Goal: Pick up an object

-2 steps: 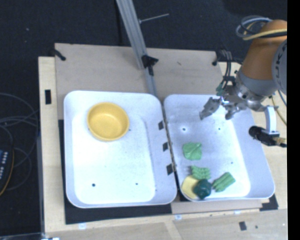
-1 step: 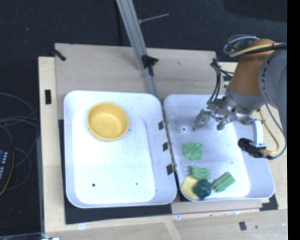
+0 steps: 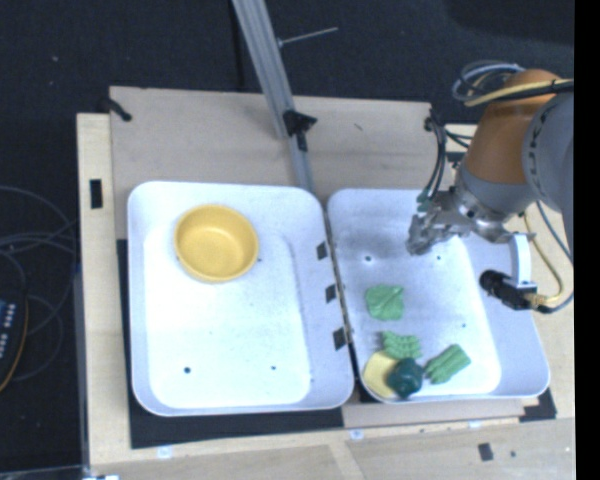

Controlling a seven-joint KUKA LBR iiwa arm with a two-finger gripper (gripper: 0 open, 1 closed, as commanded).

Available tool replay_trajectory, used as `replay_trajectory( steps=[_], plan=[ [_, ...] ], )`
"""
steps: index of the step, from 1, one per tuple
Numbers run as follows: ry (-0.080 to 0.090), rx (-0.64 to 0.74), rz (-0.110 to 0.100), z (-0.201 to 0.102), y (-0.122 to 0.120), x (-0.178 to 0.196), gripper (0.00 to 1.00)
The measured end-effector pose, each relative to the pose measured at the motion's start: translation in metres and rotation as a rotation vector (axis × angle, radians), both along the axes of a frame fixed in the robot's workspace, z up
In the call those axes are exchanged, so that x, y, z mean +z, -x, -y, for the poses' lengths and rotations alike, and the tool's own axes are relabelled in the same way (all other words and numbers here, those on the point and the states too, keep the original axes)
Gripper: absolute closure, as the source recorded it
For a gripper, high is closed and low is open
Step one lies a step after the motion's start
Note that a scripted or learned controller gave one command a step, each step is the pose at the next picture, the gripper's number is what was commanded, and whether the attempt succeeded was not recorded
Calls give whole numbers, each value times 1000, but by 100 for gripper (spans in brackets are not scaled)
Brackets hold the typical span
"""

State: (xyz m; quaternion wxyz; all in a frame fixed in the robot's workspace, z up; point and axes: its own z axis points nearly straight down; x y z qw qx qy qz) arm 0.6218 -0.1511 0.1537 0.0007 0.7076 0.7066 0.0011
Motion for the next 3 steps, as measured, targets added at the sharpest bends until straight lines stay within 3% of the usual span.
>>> replay_trajectory(
  steps=[1,2,3],
  plan=[
    [1,1,2,2,2,43,100],
    [0,1,-1,2,1,58,100],
    [-1,5,-1,-54,4,70,100]
  ],
)
